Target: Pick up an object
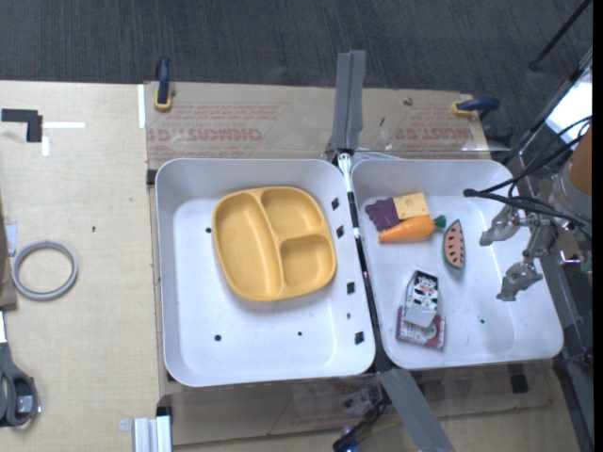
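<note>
Two white bins on your bench: right bin (490,342) holds carrot (407,231), watermelon slice (454,244), packet (421,310). Your gripper (513,257) hangs at its right side, fingers spread, gripping nothing.

1. The arm (577,172) runs off the right edge beside the right bin (490,337), so most of it is cut off.
2. The gripper (516,252) over that bin is a tangle of metal and cables, and its fingers can't be made out.
3. The print on the small packet (421,311) in the same bin is too tiny to read.
4. The scissors (14,394), far left of the bin, are clipped by the edge.
</note>
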`<state>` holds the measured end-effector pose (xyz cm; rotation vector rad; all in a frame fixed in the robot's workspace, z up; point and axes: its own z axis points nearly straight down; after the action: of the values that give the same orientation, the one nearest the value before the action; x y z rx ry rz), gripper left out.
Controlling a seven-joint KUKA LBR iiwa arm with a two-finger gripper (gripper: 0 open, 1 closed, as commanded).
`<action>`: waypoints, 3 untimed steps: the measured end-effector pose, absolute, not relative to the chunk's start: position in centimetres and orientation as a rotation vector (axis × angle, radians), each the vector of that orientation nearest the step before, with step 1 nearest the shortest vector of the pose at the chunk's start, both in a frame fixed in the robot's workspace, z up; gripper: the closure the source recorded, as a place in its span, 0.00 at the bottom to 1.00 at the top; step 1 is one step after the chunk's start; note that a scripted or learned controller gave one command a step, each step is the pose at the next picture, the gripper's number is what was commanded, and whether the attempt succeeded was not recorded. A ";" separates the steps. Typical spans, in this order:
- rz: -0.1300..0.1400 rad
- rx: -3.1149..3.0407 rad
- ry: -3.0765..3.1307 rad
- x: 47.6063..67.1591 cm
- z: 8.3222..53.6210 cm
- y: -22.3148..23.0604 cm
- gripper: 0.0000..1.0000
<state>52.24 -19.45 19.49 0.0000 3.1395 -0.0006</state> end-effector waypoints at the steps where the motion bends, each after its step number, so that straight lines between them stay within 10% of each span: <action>1: -0.002 0.562 3.087 61.4 10.0 -20.4 0.00; 3: -0.002 1.063 2.954 60.1 9.2 -9.8 0.00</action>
<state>60.06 -9.81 9.24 1.0633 2.9541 -0.0017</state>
